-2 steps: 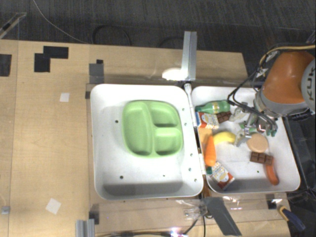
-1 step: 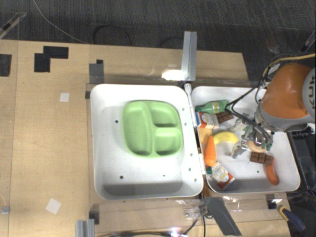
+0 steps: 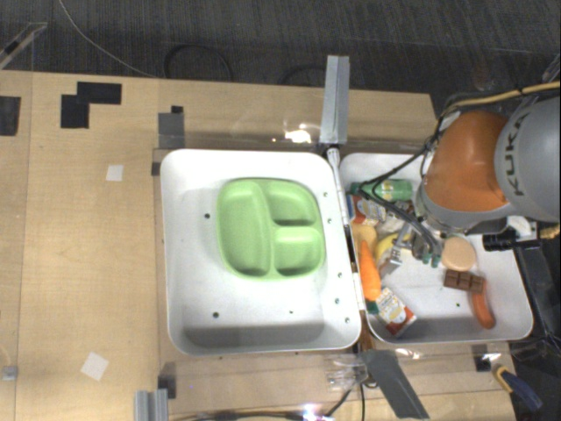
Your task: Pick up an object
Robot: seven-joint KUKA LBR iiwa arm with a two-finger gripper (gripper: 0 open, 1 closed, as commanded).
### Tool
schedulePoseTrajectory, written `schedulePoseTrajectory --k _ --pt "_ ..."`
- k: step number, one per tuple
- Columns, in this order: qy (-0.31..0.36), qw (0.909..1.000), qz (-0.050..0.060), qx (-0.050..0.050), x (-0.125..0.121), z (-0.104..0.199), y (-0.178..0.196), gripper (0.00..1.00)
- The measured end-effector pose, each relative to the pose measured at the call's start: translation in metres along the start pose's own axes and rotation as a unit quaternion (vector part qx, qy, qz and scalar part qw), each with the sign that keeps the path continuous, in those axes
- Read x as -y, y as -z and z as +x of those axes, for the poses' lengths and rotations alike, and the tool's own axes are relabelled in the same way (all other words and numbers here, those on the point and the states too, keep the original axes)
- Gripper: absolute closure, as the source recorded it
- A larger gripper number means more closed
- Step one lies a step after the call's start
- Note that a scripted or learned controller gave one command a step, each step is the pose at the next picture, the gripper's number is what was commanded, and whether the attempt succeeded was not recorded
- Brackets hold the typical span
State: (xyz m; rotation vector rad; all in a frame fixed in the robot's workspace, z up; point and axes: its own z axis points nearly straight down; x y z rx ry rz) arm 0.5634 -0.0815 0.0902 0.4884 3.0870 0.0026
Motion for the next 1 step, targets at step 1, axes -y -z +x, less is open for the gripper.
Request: schedulePoseTrajectory --k 1 --pt "-0.033 0.9995 0.000 0.002 0.0043 0.0080 0.0003 0.00"
